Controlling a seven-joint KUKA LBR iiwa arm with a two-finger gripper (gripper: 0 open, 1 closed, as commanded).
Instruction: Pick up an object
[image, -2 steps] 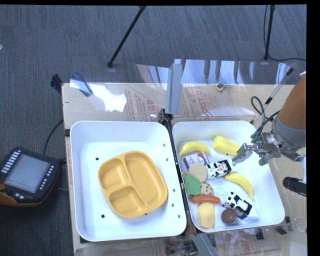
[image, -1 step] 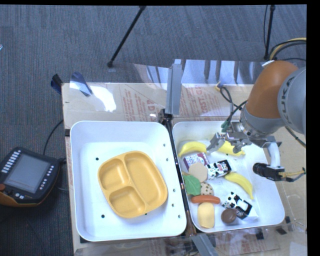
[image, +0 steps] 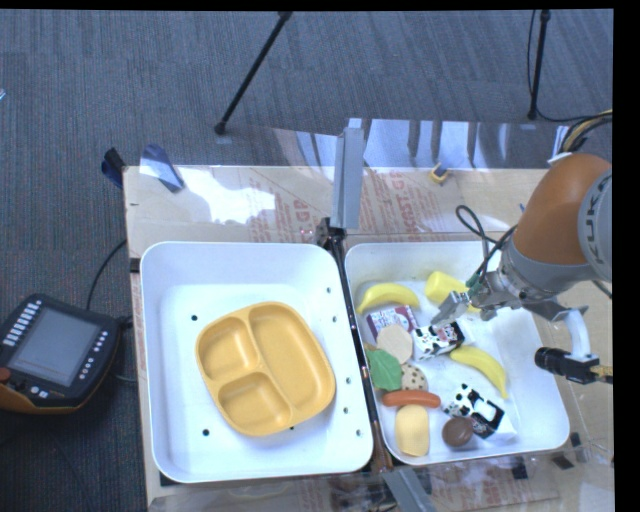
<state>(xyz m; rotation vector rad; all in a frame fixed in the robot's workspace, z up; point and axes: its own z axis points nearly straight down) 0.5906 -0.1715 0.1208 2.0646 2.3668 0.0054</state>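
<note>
Black-and-white, a small cow-patterned carton lies near the middle of the right bin, directly under the gripper, whose tips appear to reach its upper edge; whether the fingers are apart or together cannot be told at this slant, and nothing is seen between them.

Just left of that carton sit a purple-and-white packet and a round beige biscuit. One yellow banana lies above them; a second banana lies just right of the carton. A yellow lump rests near the bin's far wall.

Lower down: a green leaf piece, a speckled cookie, a red sausage, a pale yellow block, a brown round item and a second cow-patterned carton.

The left bin holds a yellow divided plate. Both bins sit side by side on the counter. A handheld controller lies on the floor to the left.
</note>
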